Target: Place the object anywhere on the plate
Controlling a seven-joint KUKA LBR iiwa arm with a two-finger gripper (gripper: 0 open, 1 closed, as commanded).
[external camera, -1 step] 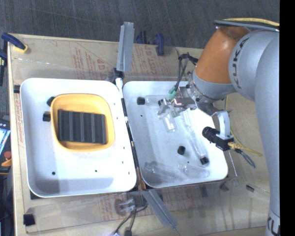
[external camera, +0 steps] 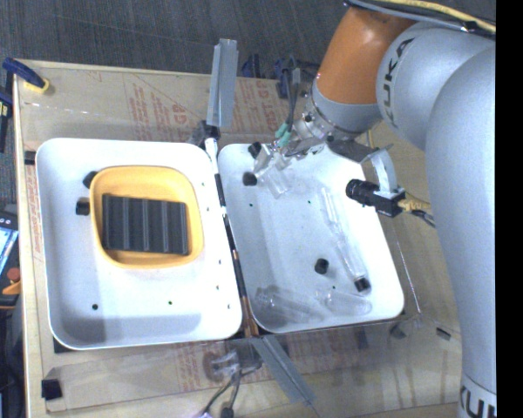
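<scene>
Above the right bin's (external camera: 379, 233) far-left corner my gripper (external camera: 275, 159) hovers; I cannot tell its grip. Clear tubes (external camera: 342, 246) lie in that bin, left of it the yellow plate (external camera: 148, 181).

Two white bins (external camera: 70, 312) are showing bright against the tan worktop (external camera: 113, 103), which is carrying faint red print. In the left bin a yellow plate (external camera: 148, 178) is framing a dark grey ribbed panel (external camera: 146, 223). The arm (external camera: 444, 146) is showing grey beneath an orange band (external camera: 357, 55).
</scene>
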